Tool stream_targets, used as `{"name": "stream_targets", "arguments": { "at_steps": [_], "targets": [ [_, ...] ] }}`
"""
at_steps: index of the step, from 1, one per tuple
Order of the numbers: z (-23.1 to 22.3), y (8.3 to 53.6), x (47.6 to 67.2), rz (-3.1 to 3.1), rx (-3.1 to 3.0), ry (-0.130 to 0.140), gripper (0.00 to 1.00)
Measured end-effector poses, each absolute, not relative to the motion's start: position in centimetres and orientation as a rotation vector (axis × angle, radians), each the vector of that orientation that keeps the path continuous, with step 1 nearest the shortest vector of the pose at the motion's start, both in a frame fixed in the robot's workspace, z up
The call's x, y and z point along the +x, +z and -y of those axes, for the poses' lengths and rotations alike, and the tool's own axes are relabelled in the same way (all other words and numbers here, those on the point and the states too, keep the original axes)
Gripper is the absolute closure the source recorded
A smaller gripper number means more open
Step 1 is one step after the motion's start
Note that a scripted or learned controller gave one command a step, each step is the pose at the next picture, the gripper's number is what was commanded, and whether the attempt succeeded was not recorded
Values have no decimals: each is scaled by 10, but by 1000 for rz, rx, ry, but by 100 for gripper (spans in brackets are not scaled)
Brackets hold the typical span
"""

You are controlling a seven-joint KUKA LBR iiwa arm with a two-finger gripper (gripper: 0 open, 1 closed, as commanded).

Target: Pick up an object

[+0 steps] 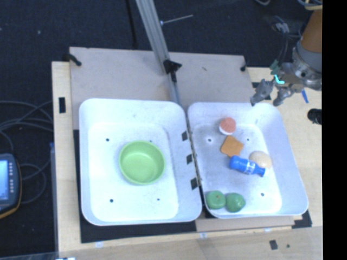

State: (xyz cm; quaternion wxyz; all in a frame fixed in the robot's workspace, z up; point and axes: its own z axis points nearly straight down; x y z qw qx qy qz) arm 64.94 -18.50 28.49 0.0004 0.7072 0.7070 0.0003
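Observation:
The right bin [282, 140] holds a round red and white piece [227, 125], an orange block [231, 145], a blue can [246, 166] lying on its side, a cream ball [261, 158] touching the can, and two green round things [216, 200] [235, 201] at the front edge. My gripper [270, 93] hangs above the far right corner of that bin, open, with nothing between its fingers. It is well clear of all the objects, up and to the right of them.
A green bowl [142, 162] sits in the middle of the left bin [97, 118]. A metal pole [153, 28] slants up from the back edge between the bins. A handheld pendant [8, 184] lies off the bench at the left.

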Motion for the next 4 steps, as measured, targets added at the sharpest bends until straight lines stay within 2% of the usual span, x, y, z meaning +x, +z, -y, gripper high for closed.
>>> {"name": "stream_targets", "arguments": {
  "at_steps": [1,2,3,4],
  "targets": [
    [185,285,649,-2221,2221,1,0],
    [186,242,652,-2222,2223,-3,0],
    [192,184,645,-2223,2225,-5,0],
    [185,129,650,-2223,2224,-4,0]
  ]
}}
